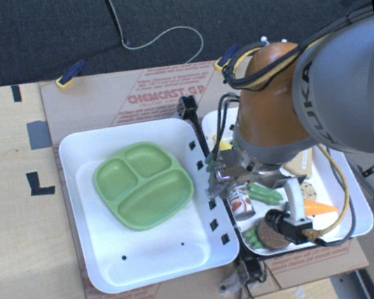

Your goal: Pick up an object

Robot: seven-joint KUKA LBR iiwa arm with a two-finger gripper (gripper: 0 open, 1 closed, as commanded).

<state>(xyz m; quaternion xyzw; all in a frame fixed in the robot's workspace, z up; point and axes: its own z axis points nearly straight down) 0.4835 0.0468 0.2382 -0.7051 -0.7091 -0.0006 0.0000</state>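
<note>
My gripper (221, 176) hangs low over the left side of the right bin (359, 223), just above a small red and white can (241, 204). The arm's orange band and grey wrist hide much of that bin. Beside the can lie a green piece (265, 193), an orange carrot-like piece (320, 208), a dark brown round piece (276, 239) and a dark green piece (252, 237). A bit of yellow (225, 146) peeks out by the wrist. I see nothing held in the gripper.
The left bin (92, 218) holds a light green divided plate (144, 184). A black divider with clips (199, 143) runs between the bins. Cardboard (156, 93) lies under both, and a white cable (154, 40) trails at the back.
</note>
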